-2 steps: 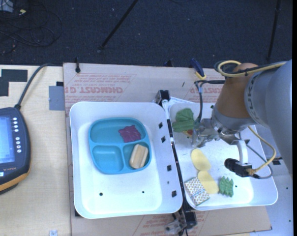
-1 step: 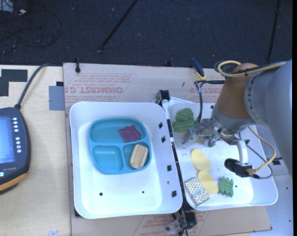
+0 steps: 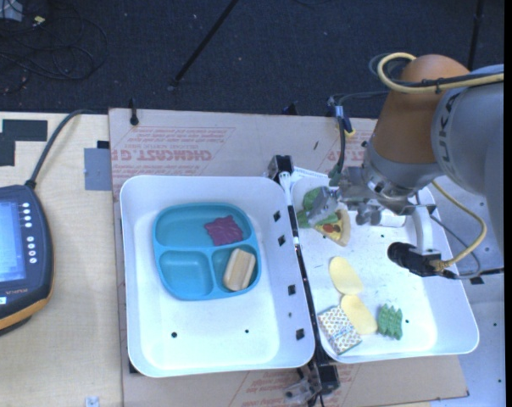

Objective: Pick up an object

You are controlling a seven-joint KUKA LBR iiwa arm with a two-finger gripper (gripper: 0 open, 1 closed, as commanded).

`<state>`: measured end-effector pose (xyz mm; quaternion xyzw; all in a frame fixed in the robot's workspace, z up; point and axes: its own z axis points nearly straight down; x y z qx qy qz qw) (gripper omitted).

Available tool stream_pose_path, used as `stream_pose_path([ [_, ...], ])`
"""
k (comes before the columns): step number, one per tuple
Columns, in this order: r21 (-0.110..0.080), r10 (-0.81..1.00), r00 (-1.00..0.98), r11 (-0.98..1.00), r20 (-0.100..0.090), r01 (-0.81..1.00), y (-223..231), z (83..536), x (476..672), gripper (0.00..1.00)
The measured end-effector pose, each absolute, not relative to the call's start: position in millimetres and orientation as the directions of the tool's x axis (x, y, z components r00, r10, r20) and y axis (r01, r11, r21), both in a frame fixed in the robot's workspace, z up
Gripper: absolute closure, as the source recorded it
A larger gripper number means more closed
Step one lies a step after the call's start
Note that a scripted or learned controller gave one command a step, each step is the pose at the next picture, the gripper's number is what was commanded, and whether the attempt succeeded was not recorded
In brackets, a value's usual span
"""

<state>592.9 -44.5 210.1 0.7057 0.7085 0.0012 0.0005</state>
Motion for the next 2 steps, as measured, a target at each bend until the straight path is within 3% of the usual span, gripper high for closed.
stream_pose_path([
  [1, -0.003, 1.0, 0.0, 0.0, 0.0, 1.0, -64, 187, 582.0, 0.0],
  [2, -0.001, 1.0, 0.0, 0.0, 0.001, 1.0, -81, 88, 571.8, 0.0],
])
